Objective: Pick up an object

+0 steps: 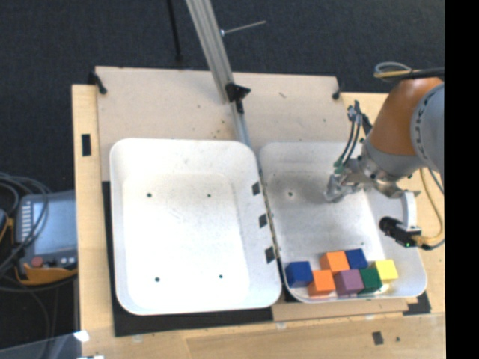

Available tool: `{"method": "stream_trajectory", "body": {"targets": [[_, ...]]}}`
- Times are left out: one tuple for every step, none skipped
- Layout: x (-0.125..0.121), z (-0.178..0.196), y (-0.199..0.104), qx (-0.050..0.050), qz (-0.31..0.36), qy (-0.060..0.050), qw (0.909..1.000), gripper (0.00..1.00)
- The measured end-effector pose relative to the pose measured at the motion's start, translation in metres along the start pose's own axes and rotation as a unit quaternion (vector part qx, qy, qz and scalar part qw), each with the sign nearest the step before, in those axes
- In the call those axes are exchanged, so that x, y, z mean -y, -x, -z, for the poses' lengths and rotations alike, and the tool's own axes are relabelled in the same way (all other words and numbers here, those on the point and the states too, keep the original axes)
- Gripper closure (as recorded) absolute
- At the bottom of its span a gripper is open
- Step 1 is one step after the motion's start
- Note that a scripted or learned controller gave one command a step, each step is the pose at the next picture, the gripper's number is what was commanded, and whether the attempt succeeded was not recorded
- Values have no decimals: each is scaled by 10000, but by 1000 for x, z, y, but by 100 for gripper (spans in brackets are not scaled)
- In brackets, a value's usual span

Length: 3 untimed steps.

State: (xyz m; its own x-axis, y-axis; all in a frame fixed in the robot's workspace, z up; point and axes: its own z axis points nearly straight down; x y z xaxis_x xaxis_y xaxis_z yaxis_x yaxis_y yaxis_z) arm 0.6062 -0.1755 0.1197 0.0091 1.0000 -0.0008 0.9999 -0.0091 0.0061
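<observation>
From above the bench, the grey arm (400, 137) with its orange band reaches in from the right and sets its gripper (335, 188) low over the upper middle of the right bin (299, 170). How far the gripper is open cannot be told at this size, and nothing can be seen in its hold.

The coloured blocks lie well apart from the gripper, toward the camera, packed into the near right corner of that same bin. Seven can be counted: two orange, two blue and one each of yellow, green and purple. A blue block (299, 273) sits at the left end of the cluster, slightly apart from the rest. An orange block (322, 281) is just beside it, with the purple block (349, 281) and the green block (370, 279) following along the near rim. Behind these sit a second orange block (336, 261) and a second blue block (356, 258), touching one another, and the yellow block (386, 269) closes the right end. Bare scuffed bin floor lies between the gripper and the cluster, with nothing standing in the way.

The left bin (187, 223) sits alongside, its rim touching the right bin's. A slanted metal pole (213, 47) rises from the back of the bench (150, 96). A small screen device (45, 226) with cables rests off the bench at far left.
</observation>
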Motion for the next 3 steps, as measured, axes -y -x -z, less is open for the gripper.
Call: {"method": "stream_trajectory", "body": {"targets": [[-1,44,1,1,19,1,10000,100],[-3,108,7,9,44,15,10000,100],[-4,115,7,-1,65,-12,10000,100]]}}
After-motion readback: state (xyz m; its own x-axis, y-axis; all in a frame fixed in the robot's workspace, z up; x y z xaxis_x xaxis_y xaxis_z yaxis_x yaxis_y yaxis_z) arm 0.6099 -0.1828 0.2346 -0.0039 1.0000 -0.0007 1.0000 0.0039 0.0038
